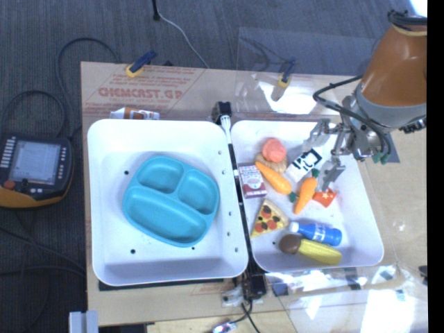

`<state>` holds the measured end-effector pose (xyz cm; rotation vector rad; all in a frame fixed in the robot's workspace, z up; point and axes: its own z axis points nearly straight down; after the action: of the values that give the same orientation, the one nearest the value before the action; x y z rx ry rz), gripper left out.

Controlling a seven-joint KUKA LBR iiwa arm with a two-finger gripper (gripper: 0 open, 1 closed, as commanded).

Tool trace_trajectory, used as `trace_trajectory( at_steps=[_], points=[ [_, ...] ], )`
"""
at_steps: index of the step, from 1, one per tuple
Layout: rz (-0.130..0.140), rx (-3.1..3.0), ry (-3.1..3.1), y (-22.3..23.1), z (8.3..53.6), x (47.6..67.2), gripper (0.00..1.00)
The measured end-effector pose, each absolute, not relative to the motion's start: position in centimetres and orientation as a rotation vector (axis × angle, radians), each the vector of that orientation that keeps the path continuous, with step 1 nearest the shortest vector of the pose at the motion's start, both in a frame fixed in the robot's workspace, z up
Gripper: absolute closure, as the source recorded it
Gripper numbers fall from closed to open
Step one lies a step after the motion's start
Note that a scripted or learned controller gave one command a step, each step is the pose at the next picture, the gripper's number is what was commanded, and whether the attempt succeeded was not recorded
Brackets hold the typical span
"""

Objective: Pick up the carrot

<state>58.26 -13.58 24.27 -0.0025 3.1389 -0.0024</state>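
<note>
The carrot (pixel 303 195) is a small orange cone with a green top, lying tilted in the middle of the right bin (pixel 371 217). Its green end points up toward my gripper (pixel 320 159). The gripper hangs over the bin's upper right part, just above and right of the carrot. Its two silver fingers (pixel 331 173) stand apart, so it is open, and nothing is held between them. The lower finger's tip sits close beside the carrot's top and a small red block (pixel 325 198).
The right bin also holds a pink ball (pixel 273 149), an orange sausage-like piece (pixel 272 177), a black-and-white card (pixel 304 161), a small red carton (pixel 251 181), a pizza slice (pixel 267 220), a blue bottle (pixel 318 232) and a corn cob (pixel 316 251). A blue divided plate (pixel 171 198) lies in the left bin.
</note>
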Motion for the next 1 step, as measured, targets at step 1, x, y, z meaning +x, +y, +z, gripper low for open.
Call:
trace_trajectory(
  at_steps=[1],
  points=[
    [-0.004, 0.1, 3.135, -13.41, 9.55, 57.93, 0.0]
  ],
)
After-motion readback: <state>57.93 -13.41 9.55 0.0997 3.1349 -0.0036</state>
